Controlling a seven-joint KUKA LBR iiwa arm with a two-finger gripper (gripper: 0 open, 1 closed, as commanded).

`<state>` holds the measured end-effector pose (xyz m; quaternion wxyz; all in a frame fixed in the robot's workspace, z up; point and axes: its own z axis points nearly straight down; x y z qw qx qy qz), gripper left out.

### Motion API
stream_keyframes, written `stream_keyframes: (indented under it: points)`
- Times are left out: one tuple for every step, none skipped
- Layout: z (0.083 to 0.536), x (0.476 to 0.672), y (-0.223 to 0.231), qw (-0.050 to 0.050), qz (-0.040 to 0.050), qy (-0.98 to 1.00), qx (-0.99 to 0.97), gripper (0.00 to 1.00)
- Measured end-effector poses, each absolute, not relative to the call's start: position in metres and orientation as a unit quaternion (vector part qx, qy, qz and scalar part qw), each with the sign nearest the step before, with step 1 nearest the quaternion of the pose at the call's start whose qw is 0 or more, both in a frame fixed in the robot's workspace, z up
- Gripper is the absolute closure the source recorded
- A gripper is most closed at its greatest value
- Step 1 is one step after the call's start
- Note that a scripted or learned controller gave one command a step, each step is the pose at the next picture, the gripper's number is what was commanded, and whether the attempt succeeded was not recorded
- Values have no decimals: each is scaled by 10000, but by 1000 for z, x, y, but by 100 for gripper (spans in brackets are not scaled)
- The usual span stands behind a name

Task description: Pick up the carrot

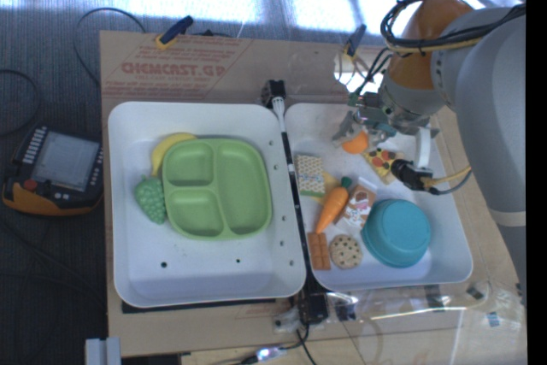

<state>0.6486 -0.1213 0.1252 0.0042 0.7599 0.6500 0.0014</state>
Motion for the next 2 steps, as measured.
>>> stream_keyframes:
  points:
    - [184, 662, -48, 2, -10, 5265, 8502, 100]
    - [182, 668, 35, -14, -18, 5299, 8481, 100]
